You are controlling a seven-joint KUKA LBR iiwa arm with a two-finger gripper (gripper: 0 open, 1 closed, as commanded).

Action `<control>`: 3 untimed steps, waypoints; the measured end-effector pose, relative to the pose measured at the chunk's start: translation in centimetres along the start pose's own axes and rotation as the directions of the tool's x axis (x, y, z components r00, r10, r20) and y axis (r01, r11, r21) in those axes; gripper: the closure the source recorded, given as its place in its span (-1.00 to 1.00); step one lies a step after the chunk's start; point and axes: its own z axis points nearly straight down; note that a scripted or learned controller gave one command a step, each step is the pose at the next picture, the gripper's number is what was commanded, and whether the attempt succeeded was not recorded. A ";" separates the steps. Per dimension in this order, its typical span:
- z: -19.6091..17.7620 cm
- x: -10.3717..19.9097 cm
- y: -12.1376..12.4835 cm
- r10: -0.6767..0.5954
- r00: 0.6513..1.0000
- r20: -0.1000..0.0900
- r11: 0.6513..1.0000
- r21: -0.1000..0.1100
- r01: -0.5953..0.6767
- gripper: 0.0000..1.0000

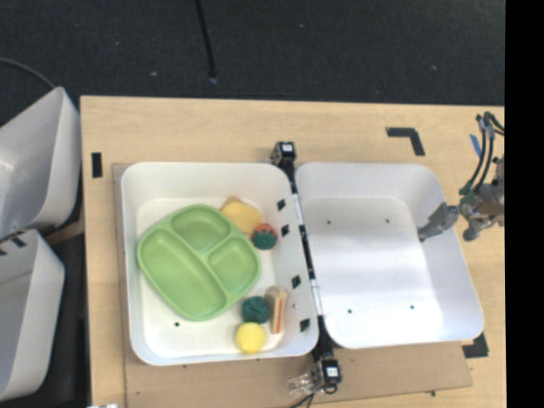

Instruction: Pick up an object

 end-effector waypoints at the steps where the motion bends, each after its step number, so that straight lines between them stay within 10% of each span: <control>1: -0.6 0.1 0.2 -0.004 1.000 0.003 1.000 -0.011 0.004 -1.00; 3: 10.4 -0.1 0.6 -0.001 1.000 0.002 1.000 -0.007 0.001 -1.00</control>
